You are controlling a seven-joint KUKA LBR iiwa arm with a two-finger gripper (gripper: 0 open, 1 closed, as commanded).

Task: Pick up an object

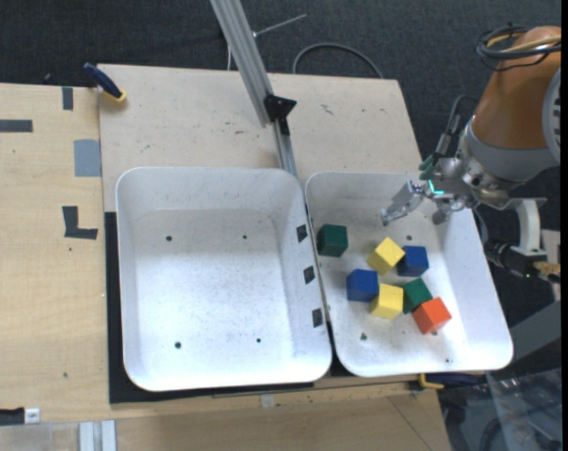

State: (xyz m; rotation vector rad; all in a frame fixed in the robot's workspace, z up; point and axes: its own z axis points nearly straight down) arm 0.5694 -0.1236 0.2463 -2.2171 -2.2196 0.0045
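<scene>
the cubes sat in the right bin (471,346). taking the green cube (332,241) as landmark: it stood alone, the rest clustered to its lower right: a yellow cube (389,254), two blue cubes (362,285) (414,260), a second yellow one (389,301), a dark green one (417,293) and an orange one (432,315), packed touching or nearly so. the gripper (403,205) hung up and right of the green cube, holding nothing; i could not tell its spread. the cubes looked light, stiff and smooth-faced, likely to slip if pinched on corners. the lone green cube seemed the easiest take, gripped on two opposite flat faces.
</scene>
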